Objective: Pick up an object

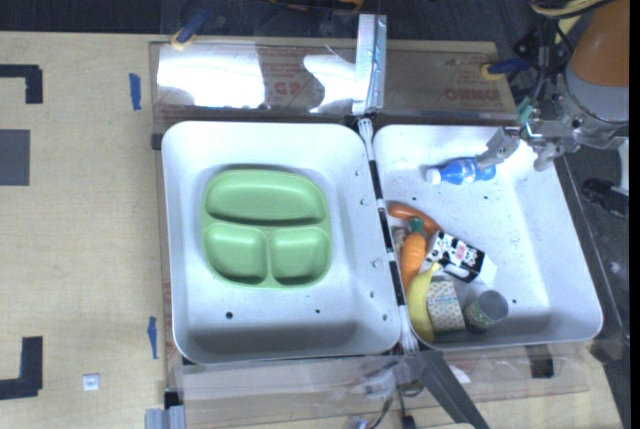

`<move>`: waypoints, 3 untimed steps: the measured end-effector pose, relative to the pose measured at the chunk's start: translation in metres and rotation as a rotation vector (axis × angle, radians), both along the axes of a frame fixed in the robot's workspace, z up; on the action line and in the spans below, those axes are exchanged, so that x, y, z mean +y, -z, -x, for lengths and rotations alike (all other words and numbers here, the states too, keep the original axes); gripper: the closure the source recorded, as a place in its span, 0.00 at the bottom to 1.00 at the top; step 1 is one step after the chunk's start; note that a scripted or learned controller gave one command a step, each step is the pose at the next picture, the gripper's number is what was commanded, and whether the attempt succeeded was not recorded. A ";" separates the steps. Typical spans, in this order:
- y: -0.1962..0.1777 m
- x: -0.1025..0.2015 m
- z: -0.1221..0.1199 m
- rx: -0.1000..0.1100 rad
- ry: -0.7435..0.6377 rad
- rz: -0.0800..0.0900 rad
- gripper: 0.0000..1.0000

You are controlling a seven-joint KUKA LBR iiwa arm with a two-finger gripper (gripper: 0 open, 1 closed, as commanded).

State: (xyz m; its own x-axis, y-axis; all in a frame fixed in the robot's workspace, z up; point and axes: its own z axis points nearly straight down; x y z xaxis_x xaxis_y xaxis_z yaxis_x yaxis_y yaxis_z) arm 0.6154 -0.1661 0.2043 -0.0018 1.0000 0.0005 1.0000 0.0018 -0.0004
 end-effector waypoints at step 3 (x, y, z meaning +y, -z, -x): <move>0.107 -0.013 0.017 -0.008 0.019 0.002 1.00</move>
